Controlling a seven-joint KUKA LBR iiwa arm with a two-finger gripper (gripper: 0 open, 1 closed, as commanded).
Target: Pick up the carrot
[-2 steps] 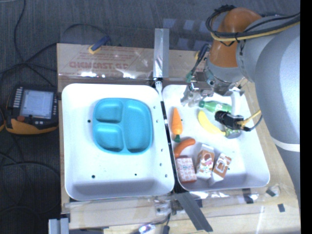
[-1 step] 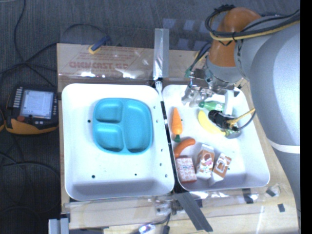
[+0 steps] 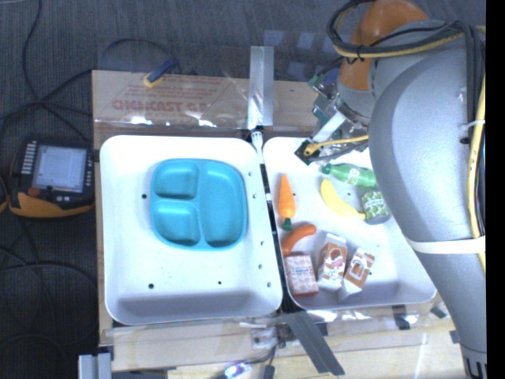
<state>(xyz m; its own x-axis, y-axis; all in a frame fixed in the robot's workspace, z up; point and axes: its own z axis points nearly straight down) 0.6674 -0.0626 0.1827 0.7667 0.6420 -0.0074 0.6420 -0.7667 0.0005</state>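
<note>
Right bin (image 3: 309,177) and green bottle (image 3: 352,174) each partly under the arm (image 3: 426,133)

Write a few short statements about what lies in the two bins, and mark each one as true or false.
1. The carrot lies in the right bin, close to the wall next to the left bin. True.
2. The carrot lies on the blue plate. False: the plate is in the left bin, the carrot in the right one.
3. The banana lies beside a green bottle. True.
4. The cartons are in the left bin. False: all three are in the right bin.
</note>
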